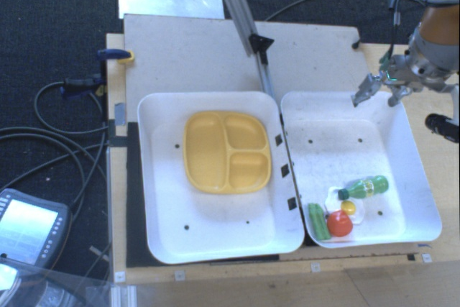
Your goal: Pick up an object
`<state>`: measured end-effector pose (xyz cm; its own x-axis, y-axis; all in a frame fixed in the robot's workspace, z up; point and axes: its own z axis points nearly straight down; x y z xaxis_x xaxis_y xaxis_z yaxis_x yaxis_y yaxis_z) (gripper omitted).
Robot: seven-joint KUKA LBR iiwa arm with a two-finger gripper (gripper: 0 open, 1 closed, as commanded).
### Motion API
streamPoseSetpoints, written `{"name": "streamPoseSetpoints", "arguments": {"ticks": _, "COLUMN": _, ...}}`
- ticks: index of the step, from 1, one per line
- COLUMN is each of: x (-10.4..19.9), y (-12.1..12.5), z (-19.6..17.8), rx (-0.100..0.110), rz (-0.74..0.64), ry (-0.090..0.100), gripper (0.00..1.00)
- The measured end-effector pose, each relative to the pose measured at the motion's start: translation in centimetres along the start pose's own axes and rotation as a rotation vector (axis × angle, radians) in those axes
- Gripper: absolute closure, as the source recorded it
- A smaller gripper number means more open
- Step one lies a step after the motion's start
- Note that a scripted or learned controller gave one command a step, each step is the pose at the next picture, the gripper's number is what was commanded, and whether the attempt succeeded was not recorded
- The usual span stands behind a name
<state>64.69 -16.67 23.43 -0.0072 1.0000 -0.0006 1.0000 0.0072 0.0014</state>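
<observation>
Green bottle lies flat among toy food at the right bin's near edge, untouched; gripper hovers over the far edge, fingers spread, empty, approach pending.

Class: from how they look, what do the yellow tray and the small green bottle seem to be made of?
Yellow tray: probably moulded plastic, matt; one even colour with softly rounded compartments. Green bottle: likely glossy plastic, a toy perhaps; pale highlights along its side, too small to be sure.
</observation>
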Motion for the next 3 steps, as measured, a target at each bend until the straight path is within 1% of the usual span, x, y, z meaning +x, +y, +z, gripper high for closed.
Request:
{"name": "streamPoseSetpoints", "arguments": {"ticks": 1, "x": 0.0, "y": 0.0, "z": 0.0, "rx": 0.0, "rz": -0.001, "ry": 0.0, "gripper": 0.0}}
{"name": "streamPoseSetpoints", "arguments": {"ticks": 2, "x": 0.2, "y": -0.2, "z": 4.2, "rx": 0.003, "rz": 0.001, "ry": 0.0, "gripper": 0.0}}
{"name": "streamPoseSetpoints", "arguments": {"ticks": 3, "x": -0.3, "y": -0.4, "z": 10.2, "rx": 0.005, "rz": 0.007, "ry": 0.001, "gripper": 0.0}}
